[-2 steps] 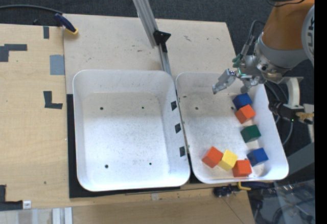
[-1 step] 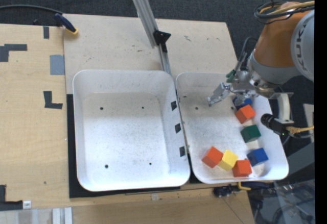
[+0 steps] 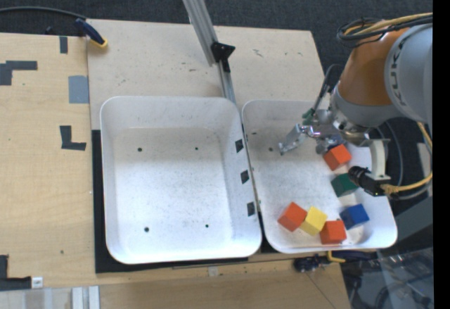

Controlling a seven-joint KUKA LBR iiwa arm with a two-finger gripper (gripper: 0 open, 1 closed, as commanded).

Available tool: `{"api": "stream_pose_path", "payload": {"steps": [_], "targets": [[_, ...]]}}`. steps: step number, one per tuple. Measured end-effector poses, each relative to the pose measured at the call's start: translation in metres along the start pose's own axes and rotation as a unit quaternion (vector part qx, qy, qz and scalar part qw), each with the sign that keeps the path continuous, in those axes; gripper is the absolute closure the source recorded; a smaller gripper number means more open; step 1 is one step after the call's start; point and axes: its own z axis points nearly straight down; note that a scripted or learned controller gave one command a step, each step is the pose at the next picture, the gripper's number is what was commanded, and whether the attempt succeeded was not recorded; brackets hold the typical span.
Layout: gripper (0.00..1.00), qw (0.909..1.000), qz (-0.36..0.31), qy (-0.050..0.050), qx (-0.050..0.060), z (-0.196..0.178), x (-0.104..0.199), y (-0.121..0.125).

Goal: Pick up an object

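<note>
The right bin [image 3: 281, 114] holds several small blocks. An orange block [image 3: 338, 156] lies by the wrist, with a dark green block [image 3: 344, 184] and a blue block [image 3: 355, 215] below it along the right wall. Near the front rim sit an orange block [image 3: 292, 217], a yellow block [image 3: 314, 219] and a red-orange block [image 3: 333, 231], close together. My gripper [image 3: 288, 143] hangs over the bare upper-left floor of the right bin, pointing left and down, apart from every block. Nothing shows in it.
The left bin [image 3: 112, 160] stands beside the right one, sharing a raised middle rim [image 3: 246, 174]. A slanted metal rail [image 3: 200, 15] runs down to the bins' back edge. The arm's cables [image 3: 404, 184] loop past the right bin's right side.
</note>
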Motion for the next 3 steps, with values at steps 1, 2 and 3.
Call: {"api": "stream_pose_path", "payload": {"steps": [1,2,3], "targets": [[0.00,1.0000,0.000,0.000,0.001,0.065,0.001,-0.002],[1.00,1.0000,-0.001,0.001,-0.001,0.051,0.002,0.000],[1.00,1.0000,-0.001,0.000,-0.005,-0.010,0.006,0.006]]}}
